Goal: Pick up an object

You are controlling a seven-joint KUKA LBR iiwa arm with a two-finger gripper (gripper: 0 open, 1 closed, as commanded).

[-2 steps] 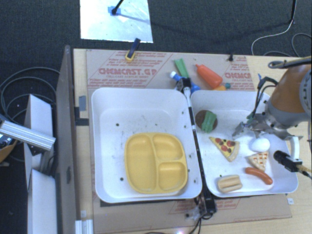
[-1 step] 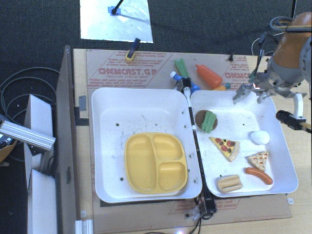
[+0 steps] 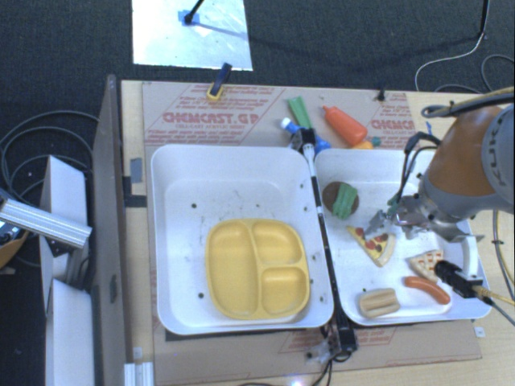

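Gripper point(image 3: 378, 225) of the grey and orange arm point(image 3: 467, 163) is low in the right bin point(image 3: 354, 163), just above the upper end of the pizza slice point(image 3: 376, 245); I cannot tell how it is set, and nothing visible is between its tips. Around it in this bin lie a brown and green burger point(image 3: 340, 199), a second pizza piece point(image 3: 425, 262), a red sausage point(image 3: 428, 289) and a tan bread roll point(image 3: 378, 301). Left bin point(image 3: 173, 215) holds a yellow divided tray point(image 3: 257, 268), and a carrot point(image 3: 344, 126) rests on the bench point(image 3: 201, 115) behind the bins.
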